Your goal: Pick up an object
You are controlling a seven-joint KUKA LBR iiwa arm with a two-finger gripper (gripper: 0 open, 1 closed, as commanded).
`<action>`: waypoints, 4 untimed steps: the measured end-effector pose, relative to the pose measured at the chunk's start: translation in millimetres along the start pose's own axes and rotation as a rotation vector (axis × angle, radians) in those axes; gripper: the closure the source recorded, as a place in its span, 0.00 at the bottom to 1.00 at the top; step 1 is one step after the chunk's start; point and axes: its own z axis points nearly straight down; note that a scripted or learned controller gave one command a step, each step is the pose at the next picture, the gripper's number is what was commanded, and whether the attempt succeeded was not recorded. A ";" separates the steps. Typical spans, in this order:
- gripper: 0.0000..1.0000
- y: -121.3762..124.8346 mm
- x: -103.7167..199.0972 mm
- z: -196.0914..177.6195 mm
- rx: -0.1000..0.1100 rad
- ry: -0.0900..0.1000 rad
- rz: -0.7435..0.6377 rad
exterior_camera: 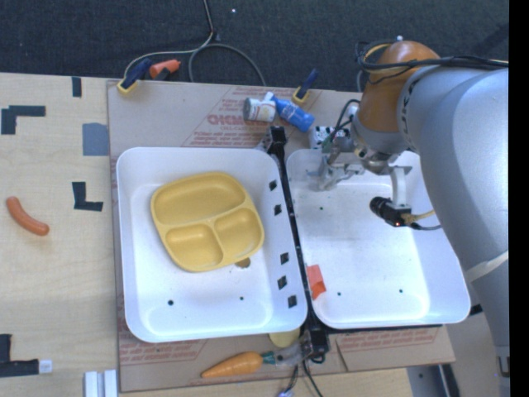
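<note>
A yellow divided plate (207, 219) lies in the left white bin (140, 304), with a small brown object (242, 263) peeking out from under its lower right edge. My gripper (329, 170) is low in the far left corner of the right white bin (413, 304), close to the divider between the bins. Nothing can be made out in its grasp. The grey arm with its orange band (395, 73) comes in from the right over that bin's far edge.
An orange tag (315, 281) sits on the divider. A white-and-blue bottle (277, 110) lies behind the bins. A toy carrot (233, 364) rests in front of them, a sausage (27, 216) on the wooden bench at far left. Clamps (147, 71) and a cable sit at the back.
</note>
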 end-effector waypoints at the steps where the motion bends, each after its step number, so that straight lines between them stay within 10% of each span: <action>1: 1.00 -51.3 104.9 -94.9 -0.003 0.008 -0.007; 2: 1.00 -23.2 12.7 -100.4 0.000 0.000 0.008; 3: 0.00 -24.0 17.6 -99.6 0.003 0.002 0.003; 4: 0.00 -3.0 -57.3 -88.4 0.003 0.000 0.007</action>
